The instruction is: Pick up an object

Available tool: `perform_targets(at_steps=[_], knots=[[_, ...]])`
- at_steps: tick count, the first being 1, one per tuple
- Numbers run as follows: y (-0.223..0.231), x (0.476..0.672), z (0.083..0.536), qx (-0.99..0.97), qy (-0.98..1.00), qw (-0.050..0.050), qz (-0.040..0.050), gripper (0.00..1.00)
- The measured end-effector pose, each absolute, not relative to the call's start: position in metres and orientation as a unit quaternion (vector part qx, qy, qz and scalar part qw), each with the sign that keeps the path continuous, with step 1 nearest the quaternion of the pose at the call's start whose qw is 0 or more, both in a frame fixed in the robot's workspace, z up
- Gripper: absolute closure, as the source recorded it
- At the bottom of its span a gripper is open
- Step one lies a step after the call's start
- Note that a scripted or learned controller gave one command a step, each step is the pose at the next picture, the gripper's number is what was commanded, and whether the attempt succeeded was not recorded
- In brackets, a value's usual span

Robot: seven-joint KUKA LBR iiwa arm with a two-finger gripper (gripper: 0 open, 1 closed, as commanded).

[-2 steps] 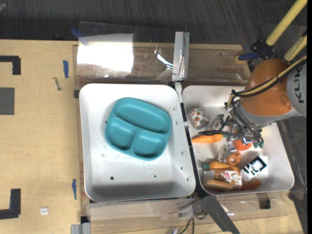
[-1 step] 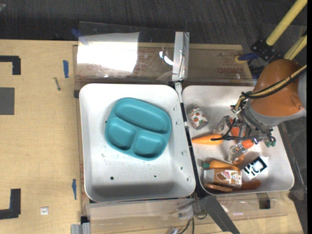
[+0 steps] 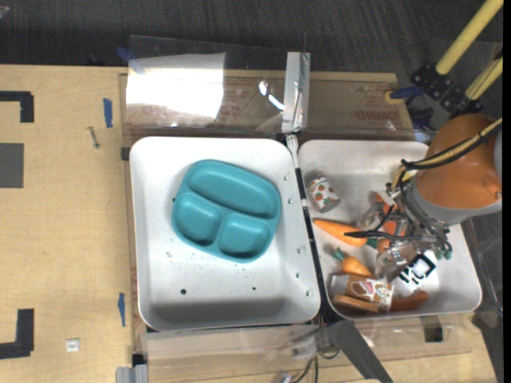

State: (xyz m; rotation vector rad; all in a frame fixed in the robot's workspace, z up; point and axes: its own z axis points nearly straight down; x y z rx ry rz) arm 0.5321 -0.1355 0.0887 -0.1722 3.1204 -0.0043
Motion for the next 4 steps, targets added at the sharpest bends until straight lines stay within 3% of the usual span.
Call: perform_targets(at_steps=[1,2,4], knots=[[-0.106,0.560,0.089,-0.017,1.000,0.006,-0.0016,0.00],[-0.127,0.497,0.090,-0.078,0.997,0.015,-0.0032,0.00],[-0.117,0.503,0.089,-0.145,0.989,0.010,-0.0044,0.00]])
